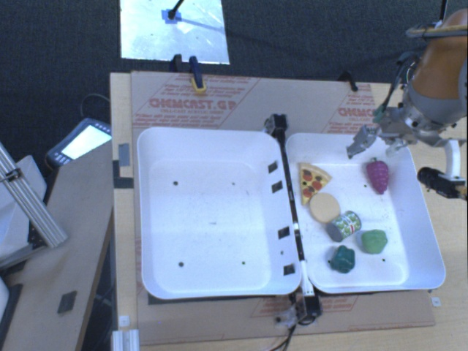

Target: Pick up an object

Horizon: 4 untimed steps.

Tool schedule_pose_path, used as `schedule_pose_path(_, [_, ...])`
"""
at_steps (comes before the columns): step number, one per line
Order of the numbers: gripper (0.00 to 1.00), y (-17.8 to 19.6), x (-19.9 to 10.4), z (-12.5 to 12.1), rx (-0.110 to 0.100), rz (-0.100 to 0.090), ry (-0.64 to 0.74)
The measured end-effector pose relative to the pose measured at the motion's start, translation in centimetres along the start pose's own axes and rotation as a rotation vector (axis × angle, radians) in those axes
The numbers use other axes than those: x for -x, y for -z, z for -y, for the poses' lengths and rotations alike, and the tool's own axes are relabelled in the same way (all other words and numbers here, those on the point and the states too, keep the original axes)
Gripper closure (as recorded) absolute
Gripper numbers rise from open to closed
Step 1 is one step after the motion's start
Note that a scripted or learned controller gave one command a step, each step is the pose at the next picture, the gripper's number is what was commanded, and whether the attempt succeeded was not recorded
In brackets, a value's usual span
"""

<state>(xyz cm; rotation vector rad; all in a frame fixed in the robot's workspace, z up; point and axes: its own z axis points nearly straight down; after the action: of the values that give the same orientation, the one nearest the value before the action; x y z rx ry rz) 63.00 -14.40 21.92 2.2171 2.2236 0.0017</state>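
Observation:
The right bin [406,218] holds several toys: a purple grape bunch [378,175], a pizza slice [313,180], a round tan biscuit [325,208], a small can [344,225] lying on its side, a green lump [374,241] and a teal broccoli piece [341,259]. My gripper [376,145] hangs over the far edge of the right bin, just above and behind the grape bunch. It is open, with nothing between its fingers. The grey arm with its orange band [441,64] rises behind it at the right.
The left bin [212,210] sits beside the right one, with a black-clipped divider [287,196] between them. Both rest on a cardboard sheet [241,101]. A metal plate [174,20] lies at the back, and a tablet [80,141] is at the left.

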Motion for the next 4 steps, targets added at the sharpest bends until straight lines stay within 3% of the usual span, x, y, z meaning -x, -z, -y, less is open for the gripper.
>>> schedule_pose_path(1, [0.00, 13.3, 6.7, -0.2, 0.013, 0.007, -0.005])
schedule_pose_path(2, [0.00, -5.5, 5.3, -3.0, -0.007, -0.002, 0.003])
schedule_pose_path(3, [0.00, 12.5, 5.5, -4.1, 0.019, 0.007, 0.003])
schedule_pose_path(4, [0.00, 30.3, 2.4, -3.9, 0.019, 0.005, 0.005])
